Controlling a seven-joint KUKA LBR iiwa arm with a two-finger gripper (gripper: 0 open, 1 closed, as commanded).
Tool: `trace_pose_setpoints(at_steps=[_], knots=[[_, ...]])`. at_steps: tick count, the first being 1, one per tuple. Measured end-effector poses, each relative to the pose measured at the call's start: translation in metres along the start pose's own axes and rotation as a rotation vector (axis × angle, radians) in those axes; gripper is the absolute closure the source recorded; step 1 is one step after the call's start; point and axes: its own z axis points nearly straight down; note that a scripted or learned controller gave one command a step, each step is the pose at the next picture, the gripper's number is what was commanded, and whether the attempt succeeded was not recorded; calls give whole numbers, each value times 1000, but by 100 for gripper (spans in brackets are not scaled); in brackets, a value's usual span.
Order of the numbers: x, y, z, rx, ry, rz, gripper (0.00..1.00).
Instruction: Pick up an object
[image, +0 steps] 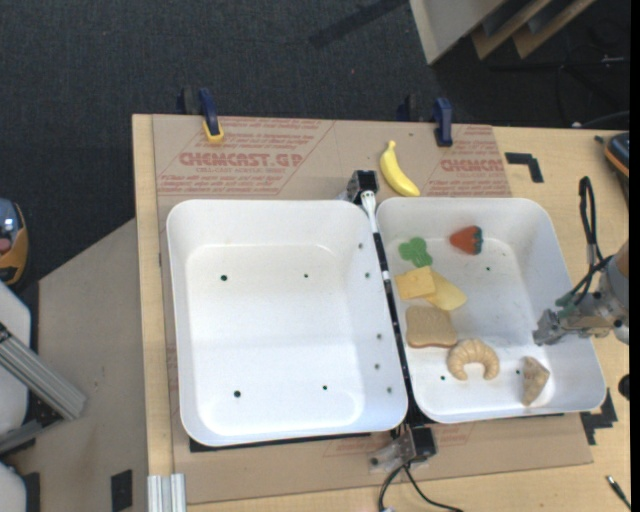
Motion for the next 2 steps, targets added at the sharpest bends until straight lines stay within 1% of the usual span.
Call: trace_pose_setpoints(at_steps=[2], knots=[[0, 10, 11, 1, 1, -1, 100]])
